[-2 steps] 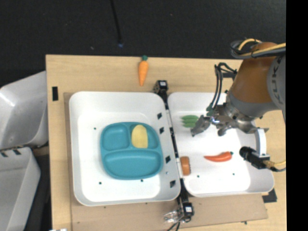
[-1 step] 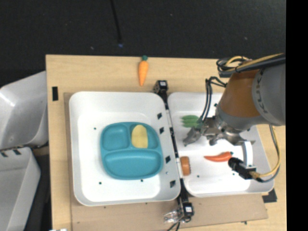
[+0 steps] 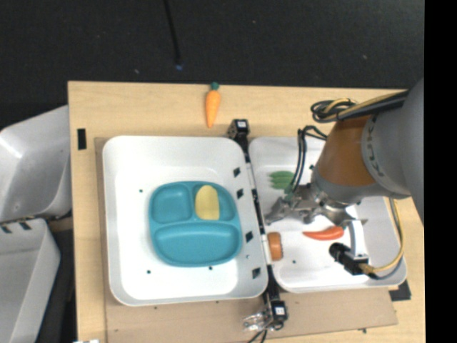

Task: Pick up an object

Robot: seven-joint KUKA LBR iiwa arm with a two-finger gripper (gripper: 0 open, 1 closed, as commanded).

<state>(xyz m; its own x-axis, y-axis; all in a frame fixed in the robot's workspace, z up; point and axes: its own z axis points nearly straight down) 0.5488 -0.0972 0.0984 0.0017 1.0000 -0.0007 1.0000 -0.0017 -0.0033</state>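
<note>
The arm (image 3: 371, 156), rising highest toward the camera, comes in over the right edge of the tabletop (image 3: 143, 106) and bends down into the right bin (image 3: 385, 277), so its wrist hides much of that bin's middle. Its claw (image 3: 303, 207) hangs low near the bin's left wall; whether it is spread or pressed together I cannot tell, and nothing can be seen held in it.

The likely things to pick lie close around it. A red pepper (image 3: 323, 232) rests on the bin floor just beside the claw, toward the front edge. A green piece (image 3: 281, 179) lies toward the back, partly under the wrist. A small orange piece (image 3: 274, 246) sits against the left wall, near the front. The claw seems lowered here because these are loose and within reach.

In the left bin (image 3: 121, 277) a blue tray (image 3: 193, 245) sits at the middle, with a yellow piece (image 3: 208, 203) in its back-right compartment. A carrot (image 3: 212, 106) lies on the bare tabletop near the back edge, outside both bins.
</note>
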